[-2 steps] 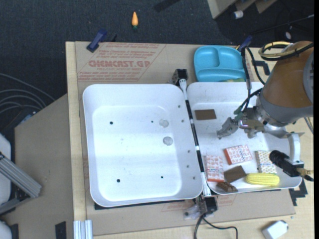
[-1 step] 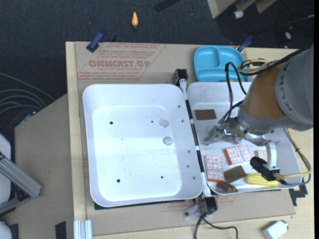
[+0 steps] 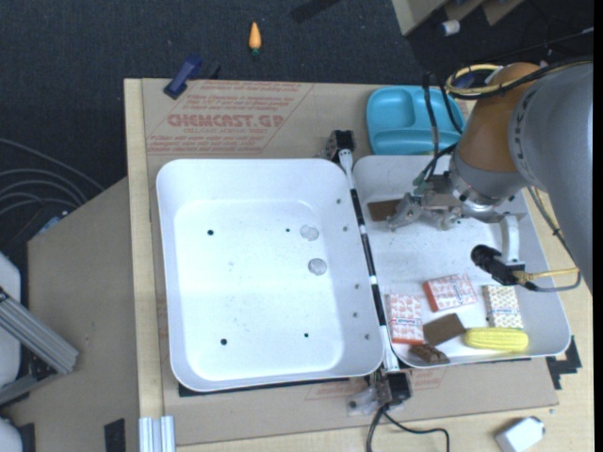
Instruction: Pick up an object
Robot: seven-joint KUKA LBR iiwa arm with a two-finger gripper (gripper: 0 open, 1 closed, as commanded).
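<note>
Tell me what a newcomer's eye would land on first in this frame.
First, the big grey arm with its orange band reaching in from the right, its gripper low over the far end of the right bin. Next, the bright yellow corn cob among small printed packets at that bin's near end. A turquoise tray sits behind the bins.

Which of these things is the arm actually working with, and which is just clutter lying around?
Part of the job:
gripper
right bin
corn cob
patterned packets
brown block

Just lying about:
left bin
blue tray
blue clip
small carrot
</note>
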